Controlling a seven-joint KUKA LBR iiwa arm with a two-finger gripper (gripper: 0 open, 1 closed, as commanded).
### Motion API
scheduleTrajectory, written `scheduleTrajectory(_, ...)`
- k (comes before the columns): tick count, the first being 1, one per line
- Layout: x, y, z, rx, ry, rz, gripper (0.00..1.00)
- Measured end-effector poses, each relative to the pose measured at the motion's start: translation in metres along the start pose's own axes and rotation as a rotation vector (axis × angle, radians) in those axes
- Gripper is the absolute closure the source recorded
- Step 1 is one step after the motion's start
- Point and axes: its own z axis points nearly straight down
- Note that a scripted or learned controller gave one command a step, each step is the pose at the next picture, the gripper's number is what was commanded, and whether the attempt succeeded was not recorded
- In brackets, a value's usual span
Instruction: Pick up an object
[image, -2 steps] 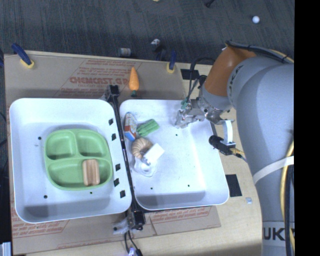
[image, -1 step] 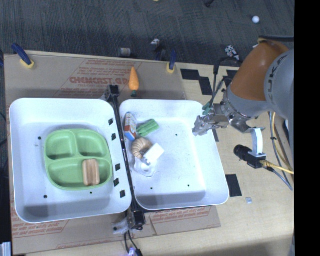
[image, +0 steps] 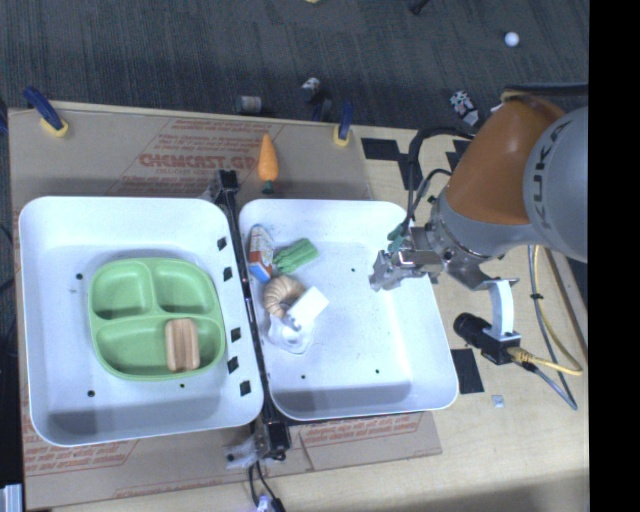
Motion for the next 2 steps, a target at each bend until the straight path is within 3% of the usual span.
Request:
scheduleTrajectory(1,-0.0111,-0.0523,-0.0015,0.001,-0.001,0.001,1.0)
scheduleTrajectory(2,-0.0199,-0.0519,-0.0109,-0.001,0.0,0.001,1.0)
